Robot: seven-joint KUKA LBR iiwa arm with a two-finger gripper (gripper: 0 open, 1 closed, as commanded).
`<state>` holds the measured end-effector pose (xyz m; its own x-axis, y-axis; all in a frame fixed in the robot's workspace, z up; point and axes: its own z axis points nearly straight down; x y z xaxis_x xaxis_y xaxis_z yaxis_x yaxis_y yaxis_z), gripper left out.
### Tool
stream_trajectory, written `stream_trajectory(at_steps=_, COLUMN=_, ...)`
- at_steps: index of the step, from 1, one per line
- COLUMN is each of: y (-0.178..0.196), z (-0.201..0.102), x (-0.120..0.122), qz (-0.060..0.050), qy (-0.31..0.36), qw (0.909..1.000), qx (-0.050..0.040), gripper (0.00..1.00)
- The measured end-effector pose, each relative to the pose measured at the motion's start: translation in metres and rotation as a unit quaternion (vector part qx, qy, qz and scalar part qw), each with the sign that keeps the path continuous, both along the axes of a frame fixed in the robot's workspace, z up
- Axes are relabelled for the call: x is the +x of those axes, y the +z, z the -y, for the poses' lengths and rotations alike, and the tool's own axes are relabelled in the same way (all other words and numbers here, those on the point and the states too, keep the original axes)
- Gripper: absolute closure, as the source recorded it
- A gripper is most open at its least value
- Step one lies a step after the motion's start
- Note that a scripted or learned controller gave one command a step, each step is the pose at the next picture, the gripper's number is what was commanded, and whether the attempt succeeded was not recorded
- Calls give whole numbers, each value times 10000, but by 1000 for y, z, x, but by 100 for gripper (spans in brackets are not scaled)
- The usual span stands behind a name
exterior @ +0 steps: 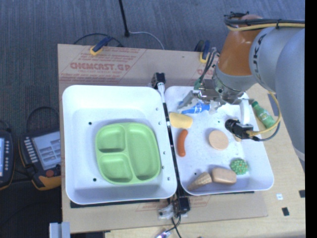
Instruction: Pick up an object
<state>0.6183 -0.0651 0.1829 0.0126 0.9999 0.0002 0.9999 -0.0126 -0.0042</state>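
My gripper (200,103) hangs low over the far end of the right bin (257,182), with its jaws open. A small blue object (197,109) lies right under it, roughly between the fingertips, and I see no grip on it. A yellow piece (180,120) rests just to the front left of the gripper. Nearer the front lie a red-orange sausage shape (182,143), a round tan disc (218,139), a green knobbly ball (239,166), a brown bun shape (224,176) and a tan cone (200,180).
The left bin (79,108) holds a green divided plate (128,151). A black cable end (235,128) and a green bottle-like part (262,114) hang from the arm over the right bin's far right side. The ridge between the bins (168,138) runs close to the yellow piece.
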Motion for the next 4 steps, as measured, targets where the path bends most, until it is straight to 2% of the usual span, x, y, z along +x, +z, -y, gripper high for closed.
stream_trajectory(at_steps=1, y=1, z=-34, x=-67, qz=11, qy=-388, qw=9992, qx=-4, gripper=0)
stream_trajectory(at_steps=2, y=1, z=-47, x=-113, qz=7, qy=105, qw=9999, qx=-2, gripper=0)
stream_trajectory(at_steps=3, y=1, z=-47, x=-113, qz=8, qy=106, qw=9999, qx=-1, gripper=0)
stream_trajectory(at_steps=4, y=1, z=-48, x=-124, qz=12, qy=1664, qw=9861, qx=3, gripper=0)
